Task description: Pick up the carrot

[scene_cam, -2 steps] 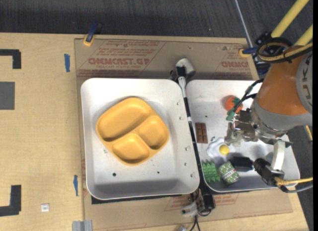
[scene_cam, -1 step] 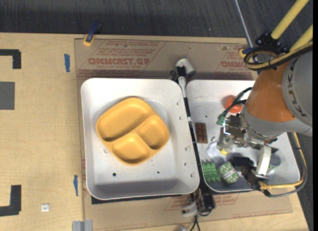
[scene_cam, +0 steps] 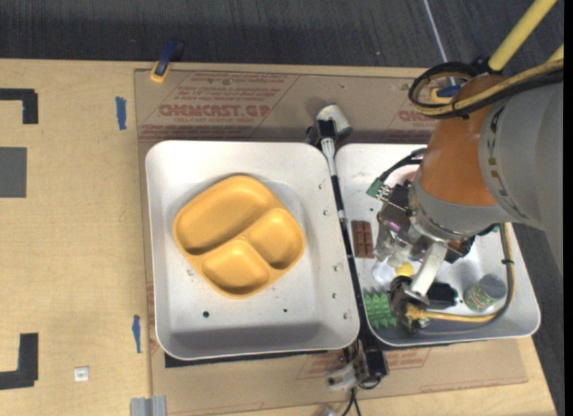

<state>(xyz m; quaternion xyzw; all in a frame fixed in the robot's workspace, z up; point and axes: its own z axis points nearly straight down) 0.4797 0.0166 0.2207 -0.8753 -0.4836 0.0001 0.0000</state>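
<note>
While gripper (scene_cam: 405, 291) hangs in right bin (scene_cam: 524, 316); left bin (scene_cam: 170, 226) holds yellow tray (scene_cam: 237, 233).

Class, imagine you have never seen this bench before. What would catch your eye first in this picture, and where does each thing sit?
First comes the yellow three-part tray, lying in the middle of the left white bin. Next is the grey arm with its orange band, reaching in from the right over the right bin. Its gripper hangs low over a small clutter there, near something green.

Even bright overhead light, soft shadows, perhaps slight blur.
</note>
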